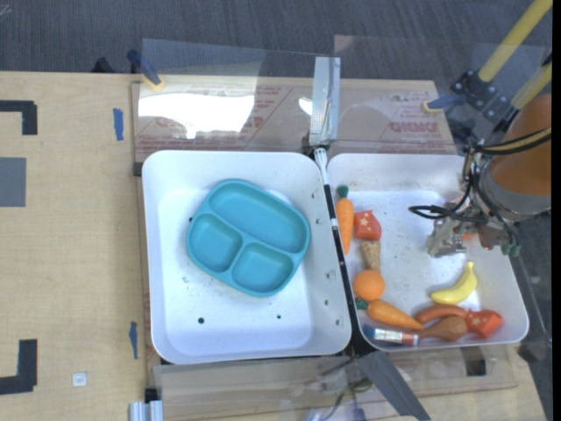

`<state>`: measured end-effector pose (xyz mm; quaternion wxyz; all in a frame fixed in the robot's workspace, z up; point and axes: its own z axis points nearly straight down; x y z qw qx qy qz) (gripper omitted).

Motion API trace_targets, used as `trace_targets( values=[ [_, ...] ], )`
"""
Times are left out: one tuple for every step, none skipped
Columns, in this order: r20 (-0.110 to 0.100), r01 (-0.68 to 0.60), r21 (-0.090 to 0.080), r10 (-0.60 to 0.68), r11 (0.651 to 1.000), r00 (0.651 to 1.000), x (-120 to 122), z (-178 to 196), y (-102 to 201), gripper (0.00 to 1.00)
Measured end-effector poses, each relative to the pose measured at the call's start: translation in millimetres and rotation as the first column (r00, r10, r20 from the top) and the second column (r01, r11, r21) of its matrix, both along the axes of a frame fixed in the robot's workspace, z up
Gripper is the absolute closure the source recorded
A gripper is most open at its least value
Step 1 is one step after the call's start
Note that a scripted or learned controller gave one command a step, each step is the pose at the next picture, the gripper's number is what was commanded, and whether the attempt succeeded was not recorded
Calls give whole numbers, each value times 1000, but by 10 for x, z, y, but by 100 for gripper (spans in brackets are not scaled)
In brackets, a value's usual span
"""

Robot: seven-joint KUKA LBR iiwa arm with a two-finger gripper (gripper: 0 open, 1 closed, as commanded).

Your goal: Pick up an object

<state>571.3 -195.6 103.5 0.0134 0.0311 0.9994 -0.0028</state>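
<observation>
Camera view: The arm enters from the right, and its gripper [449,239] hangs over the right bin [399,191], near that bin's right wall. Whether the claw is apart or together cannot be determined from this view; nothing is visibly held.

The banana [458,288] lies on the bin floor just below the gripper. Its long axis runs diagonally, with the tip pointing up-right and the other end down-left.

Along the left wall of the right bin, a carrot [345,222] lies with its long axis vertical in the frame, green end uppermost. An orange [369,284] rests below it.

The left bin [166,261] holds a blue divided plate [249,236].
</observation>
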Motion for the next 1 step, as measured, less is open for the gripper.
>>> trace_targets(
  values=[
    [-2, 0, 1, 0, 1000, 1000, -6, -12, 2, 0]
  ],
)
